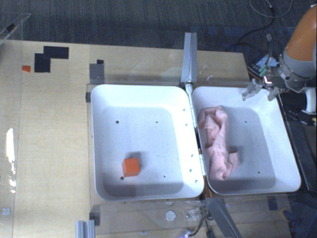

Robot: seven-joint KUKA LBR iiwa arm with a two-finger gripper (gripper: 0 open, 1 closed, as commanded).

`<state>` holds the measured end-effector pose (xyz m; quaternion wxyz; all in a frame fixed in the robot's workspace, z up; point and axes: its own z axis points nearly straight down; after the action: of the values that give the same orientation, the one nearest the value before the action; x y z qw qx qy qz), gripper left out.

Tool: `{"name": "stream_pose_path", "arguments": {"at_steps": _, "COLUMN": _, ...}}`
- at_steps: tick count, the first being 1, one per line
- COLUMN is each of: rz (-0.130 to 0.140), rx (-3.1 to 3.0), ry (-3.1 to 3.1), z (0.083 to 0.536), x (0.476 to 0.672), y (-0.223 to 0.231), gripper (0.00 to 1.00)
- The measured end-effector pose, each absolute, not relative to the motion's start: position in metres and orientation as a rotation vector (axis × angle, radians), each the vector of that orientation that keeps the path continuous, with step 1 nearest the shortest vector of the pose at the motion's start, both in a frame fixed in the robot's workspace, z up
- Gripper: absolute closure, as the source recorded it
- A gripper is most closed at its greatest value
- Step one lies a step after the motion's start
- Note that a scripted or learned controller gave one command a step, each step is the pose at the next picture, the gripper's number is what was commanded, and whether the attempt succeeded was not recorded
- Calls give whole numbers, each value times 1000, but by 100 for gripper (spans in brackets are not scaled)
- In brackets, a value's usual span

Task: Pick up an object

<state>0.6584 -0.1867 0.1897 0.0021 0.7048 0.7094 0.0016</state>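
A small orange block (pixel 131 167) lies near the front of the left white bin (pixel 104 133). A crumpled pink cloth (pixel 216 141) stretches along the left side of the right white bin (pixel 277 133). My gripper (pixel 259 90) hangs at the far right corner of the right bin, above its back rim, well away from the cloth. Its two fingers stand apart with nothing between them. The orange band of the arm (pixel 303 36) rises behind it at the right edge.
A metal post (pixel 188 58) stands at the back between the two bins. Black tape marks (pixel 49 57) and a small orange mark (pixel 26 69) sit on the bench at far left. Cables (pixel 270 6) lie on the dark floor behind.
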Motion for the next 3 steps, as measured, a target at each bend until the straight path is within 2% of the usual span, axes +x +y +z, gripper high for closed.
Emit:
{"name": "stream_pose_path", "arguments": {"at_steps": 1, "rz": 7, "rx": 1980, "ry": 2430, "z": 91, "x": 650, "y": -132, "gripper": 0}}
{"name": "stream_pose_path", "arguments": {"at_steps": 2, "rz": 9, "rx": 1729, "ry": 2612, "z": 89, "x": 654, "y": -99, "gripper": 0}}
{"name": "stream_pose_path", "arguments": {"at_steps": 3, "rz": 12, "rx": 1741, "ry": 2599, "z": 91, "x": 589, "y": -91, "gripper": 0}}
